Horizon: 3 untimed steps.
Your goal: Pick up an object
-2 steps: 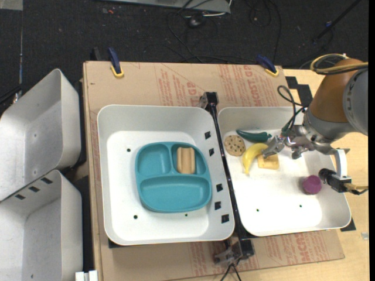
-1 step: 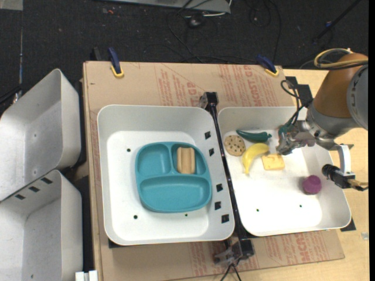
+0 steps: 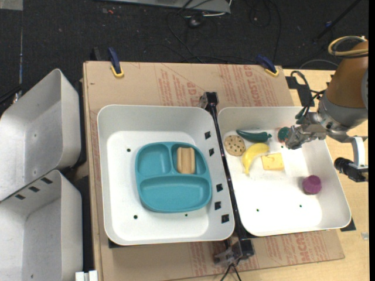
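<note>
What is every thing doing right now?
Teal plate: flat in the left bin, holding a tan block.
Cookie: flat in the right bin.
Banana: lying beside the cookie.
Yellow block: flat, by the banana.
Purple thing: alone.
End effector: low over the right bin.

arm (image 3: 350, 92) cut off at right edge, small teal thing (image 3: 283, 134) partly hidden by pincer (image 3: 293, 141)

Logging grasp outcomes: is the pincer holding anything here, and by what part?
Cannot be told. The pincer sits low at the right bin's far side, beside the green pepper; no object is visible between its tips.
</note>
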Each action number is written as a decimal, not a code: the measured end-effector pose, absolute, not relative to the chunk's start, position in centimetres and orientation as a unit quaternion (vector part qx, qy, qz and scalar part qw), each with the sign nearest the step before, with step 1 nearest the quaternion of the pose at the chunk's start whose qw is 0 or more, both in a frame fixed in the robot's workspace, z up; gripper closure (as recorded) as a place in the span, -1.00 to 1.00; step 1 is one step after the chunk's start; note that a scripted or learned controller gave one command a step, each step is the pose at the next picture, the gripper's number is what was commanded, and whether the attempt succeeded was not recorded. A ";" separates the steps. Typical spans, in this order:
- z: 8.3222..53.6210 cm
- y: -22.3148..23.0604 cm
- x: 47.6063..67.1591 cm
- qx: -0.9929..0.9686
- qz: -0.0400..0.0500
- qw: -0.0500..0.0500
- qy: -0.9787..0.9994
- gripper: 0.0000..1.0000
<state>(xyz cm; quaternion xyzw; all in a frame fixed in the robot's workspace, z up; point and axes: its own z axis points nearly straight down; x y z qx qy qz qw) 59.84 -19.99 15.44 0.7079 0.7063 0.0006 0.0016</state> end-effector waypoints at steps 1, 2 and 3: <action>20.3 -19.7 60.9 0.706 0.001 0.003 0.708 1.00; 25.6 -19.8 61.0 0.706 0.001 0.003 0.708 1.00; 25.9 -15.0 60.8 0.705 0.000 0.000 0.709 1.00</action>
